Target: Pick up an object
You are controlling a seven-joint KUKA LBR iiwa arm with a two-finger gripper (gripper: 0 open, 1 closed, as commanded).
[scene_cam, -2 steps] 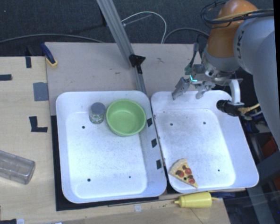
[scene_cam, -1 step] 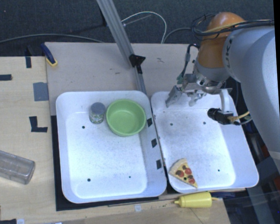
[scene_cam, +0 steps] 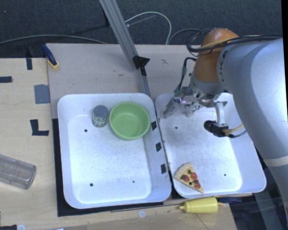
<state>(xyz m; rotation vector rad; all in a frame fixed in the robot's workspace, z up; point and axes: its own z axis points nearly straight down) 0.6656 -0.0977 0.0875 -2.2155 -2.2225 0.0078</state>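
Observation:
My gripper hangs over the far left corner of the right bin, its two fingers spread open with nothing between them. A toy pizza slice lies at the near left of that same bin, well in front of the gripper. In the left bin, a green bowl sits at the far right, and a small grey-lidded can stands just left of it.
A yellow bottle lies on the bench in front of the right bin. A clear plastic box rests far left. A slanted metal pole reaches down to the gap between the bins. A black cable connector hangs beside the wrist.

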